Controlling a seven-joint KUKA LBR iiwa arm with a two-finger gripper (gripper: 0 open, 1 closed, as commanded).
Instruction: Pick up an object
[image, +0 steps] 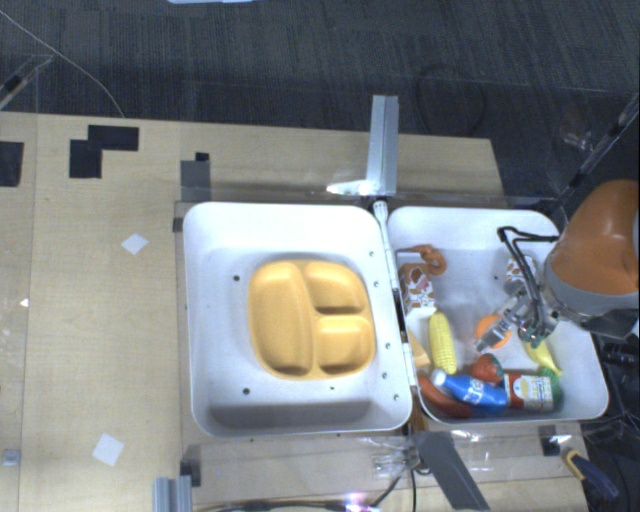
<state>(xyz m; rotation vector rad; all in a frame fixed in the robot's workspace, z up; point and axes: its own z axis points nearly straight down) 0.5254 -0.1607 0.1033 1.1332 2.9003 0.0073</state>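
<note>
We see the gripper (520, 318) low in the right bin (470, 232), just above an orange toy (489, 328) lying near the bin's middle. We cannot tell how it is set. A corn cob (441, 342) lies to the left, a blue bottle (473, 391) and a sauce bottle (527, 389) along the near wall. In the left bin (215, 300) sits a yellow tray (308, 317).

corn cob (441, 341), blue bottle (476, 392), right bin
</note>
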